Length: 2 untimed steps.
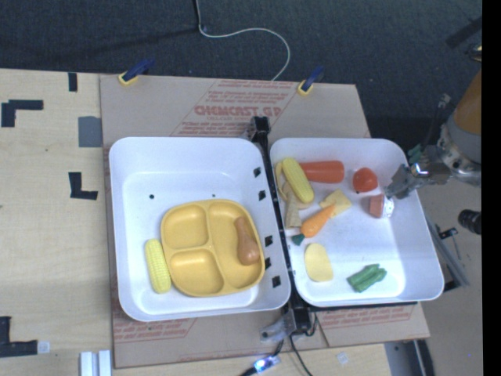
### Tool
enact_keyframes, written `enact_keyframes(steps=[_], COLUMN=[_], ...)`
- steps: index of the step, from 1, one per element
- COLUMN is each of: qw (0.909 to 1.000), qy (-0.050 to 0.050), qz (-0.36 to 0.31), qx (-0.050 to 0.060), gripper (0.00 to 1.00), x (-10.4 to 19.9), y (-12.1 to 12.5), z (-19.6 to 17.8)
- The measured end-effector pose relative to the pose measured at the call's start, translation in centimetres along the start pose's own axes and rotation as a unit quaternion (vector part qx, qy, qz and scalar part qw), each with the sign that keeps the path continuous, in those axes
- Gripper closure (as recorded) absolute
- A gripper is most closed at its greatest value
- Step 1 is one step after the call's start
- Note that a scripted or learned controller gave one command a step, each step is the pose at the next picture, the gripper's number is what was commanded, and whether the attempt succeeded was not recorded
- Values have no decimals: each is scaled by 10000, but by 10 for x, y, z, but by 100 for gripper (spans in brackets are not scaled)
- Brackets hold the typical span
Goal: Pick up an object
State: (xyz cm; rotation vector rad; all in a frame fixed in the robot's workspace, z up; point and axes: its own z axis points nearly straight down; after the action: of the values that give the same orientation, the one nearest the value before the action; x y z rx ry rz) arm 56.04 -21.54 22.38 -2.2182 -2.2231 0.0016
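Camera view shows the pincer (397, 188) low over the right edge of the right bin (407, 276), and whether it is spread or pressed together cannot be told. Just left of the pincer lie a small reddish piece (376, 205) and a red tomato (364, 180); farther left are an orange sausage (322, 171), a carrot (317, 223) and a corn cob (297, 179). Well left of the pincer, a yellow divided plate (196, 249) sits in the left bin (149, 163).

Partly out of sight
My arm (470, 131) runs off the picture's right edge, beside the right bin (415, 241); fingers too small to read.
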Motion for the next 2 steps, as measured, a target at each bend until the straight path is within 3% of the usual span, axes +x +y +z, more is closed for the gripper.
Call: enact_keyframes(steps=[2], qw=[10000], qy=[14], qz=[-22], qx=[23], gripper=[100], x=[98], y=[-24], z=[-4])
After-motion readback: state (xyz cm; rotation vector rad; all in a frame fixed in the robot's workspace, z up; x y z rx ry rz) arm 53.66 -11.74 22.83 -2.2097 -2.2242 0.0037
